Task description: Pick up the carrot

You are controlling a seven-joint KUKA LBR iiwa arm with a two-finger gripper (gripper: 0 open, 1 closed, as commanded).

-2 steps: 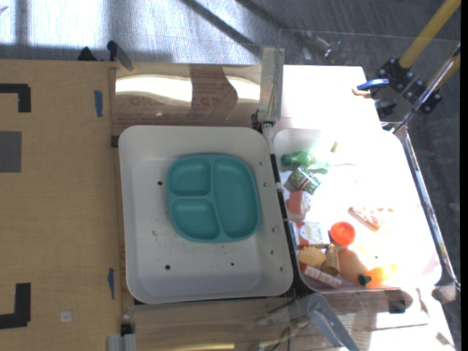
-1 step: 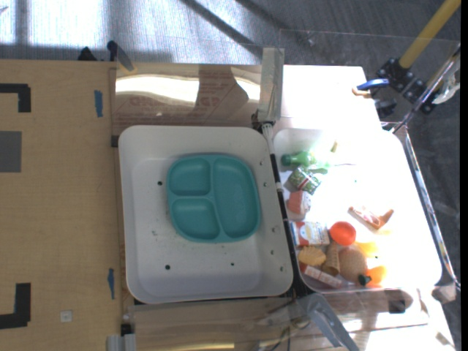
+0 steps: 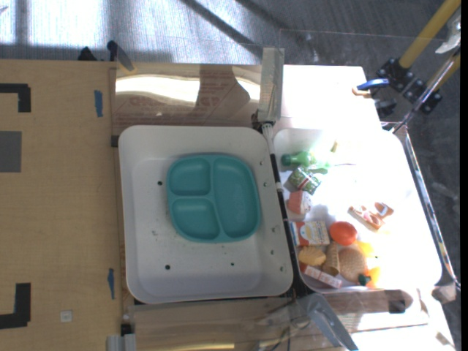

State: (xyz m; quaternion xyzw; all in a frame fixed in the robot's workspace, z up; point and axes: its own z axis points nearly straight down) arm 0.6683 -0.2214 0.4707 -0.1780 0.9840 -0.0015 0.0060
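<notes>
The right bin (image 3: 409, 196) holds a pile of toy food along its left and front sides. At the front right of that pile lies a small orange piece with a green end (image 3: 370, 275), which looks like the carrot. It is partly tucked against a brown woven item (image 3: 349, 262). A round red-orange tomato (image 3: 343, 232) sits just above it.
The left bin (image 3: 146, 254) holds a teal divided plate (image 3: 213, 197). Also in the right bin are a green bottle (image 3: 298, 159), a green can (image 3: 303, 180), a white packet (image 3: 314, 232), a yellow lump (image 3: 312, 256) and a tan pretzel-like piece (image 3: 371, 215). The right bin's right half is bare.
</notes>
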